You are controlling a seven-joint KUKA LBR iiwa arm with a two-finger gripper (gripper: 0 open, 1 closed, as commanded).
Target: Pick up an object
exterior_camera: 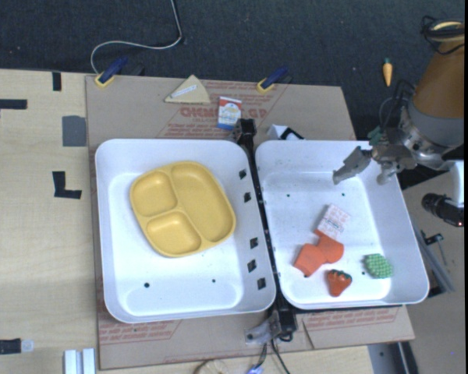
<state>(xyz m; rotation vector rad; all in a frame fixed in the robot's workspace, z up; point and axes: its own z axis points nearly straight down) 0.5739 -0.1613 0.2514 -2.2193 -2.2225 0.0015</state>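
Note:
The right bin (296, 170) holds an orange plastic piece (318, 255), a red strawberry toy (338, 281), a green knobbly ball (378, 266) and a small white packet with pink print (334, 220). My gripper (368, 167) hangs over the bin's far right corner, open, its two grey fingers spread with nothing between them. It is well apart from all the objects, which lie nearer the front.
The left bin (125, 287) holds a yellow divided plate (182, 207). Behind the bins on the cardboard lie a small red and white carton (229, 113) and a triangular wedge (190, 90). A cable loops across the dark floor beyond.

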